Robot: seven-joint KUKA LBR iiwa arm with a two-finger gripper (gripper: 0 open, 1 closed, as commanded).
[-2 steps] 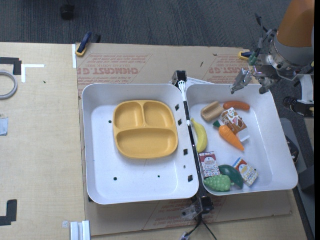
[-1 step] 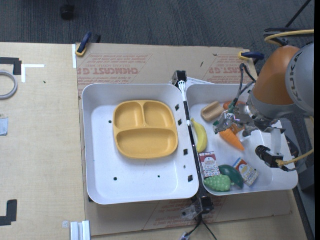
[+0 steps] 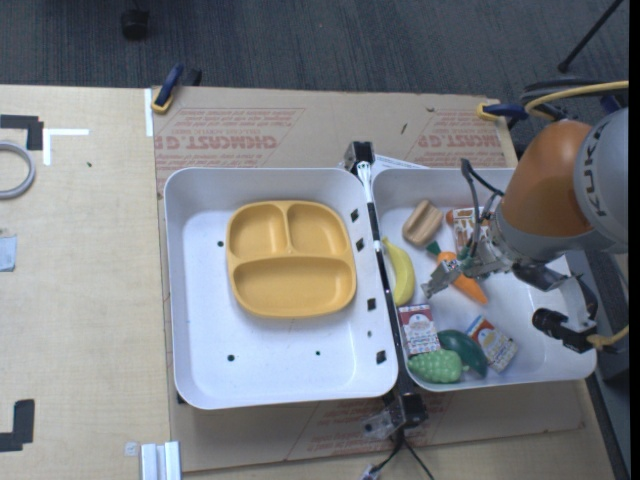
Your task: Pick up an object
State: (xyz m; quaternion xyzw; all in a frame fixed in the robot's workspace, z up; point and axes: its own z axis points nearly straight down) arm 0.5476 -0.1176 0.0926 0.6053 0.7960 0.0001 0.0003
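The right bin (image 3: pixel 560 363) holds several toy foods. Among them are a yellow banana (image 3: pixel 401 271), a tan bread roll (image 3: pixel 422 223), an orange carrot (image 3: pixel 470 288) and a red and white carton (image 3: pixel 461 228). My gripper (image 3: pixel 447 276) is low in this bin, right at the carrot's left end and just right of the banana. The orange-banded wrist (image 3: pixel 545 193) hangs over the bin's right half and hides part of the floor there. I see nothing lifted off the bin floor.
A red box (image 3: pixel 417 328), a dark green vegetable (image 3: pixel 462 351), a bumpy light green item (image 3: pixel 436 367) and a small carton (image 3: pixel 496 346) crowd the right bin's near side. The left bin (image 3: pixel 200 368) holds a yellow divided plate (image 3: pixel 292 258).
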